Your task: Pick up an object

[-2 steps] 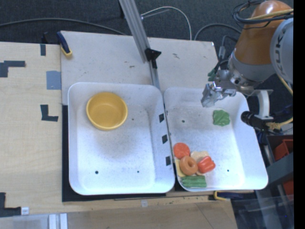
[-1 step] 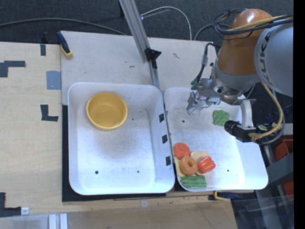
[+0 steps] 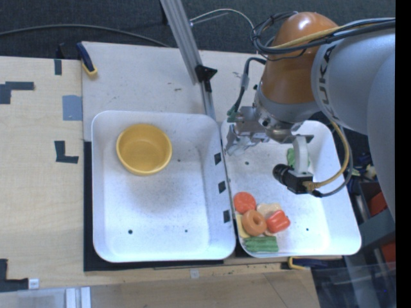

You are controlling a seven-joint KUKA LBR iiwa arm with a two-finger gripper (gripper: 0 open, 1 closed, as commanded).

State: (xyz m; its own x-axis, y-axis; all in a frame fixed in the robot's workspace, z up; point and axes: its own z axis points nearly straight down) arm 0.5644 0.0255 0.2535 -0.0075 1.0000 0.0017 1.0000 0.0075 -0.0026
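Toy food pile (image 3: 260, 223) — five pieces; one yellow bowl (image 3: 144, 148).

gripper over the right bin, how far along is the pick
Nothing looks picked yet. The two-finger gripper hangs over the right white bin, near its upper left corner, with nothing visible between its fingers. The cluster of small toy foods lies in that bin nearer the camera, and the yellow bowl sits in the left white bin. Grasping and lifting remain.

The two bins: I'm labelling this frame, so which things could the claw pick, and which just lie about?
Could be picked:
yellow bowl
orange ring
two red pieces
green piece

Lying about:
blue-and-yellow clamp on the bench
grey tape marks
metal pole
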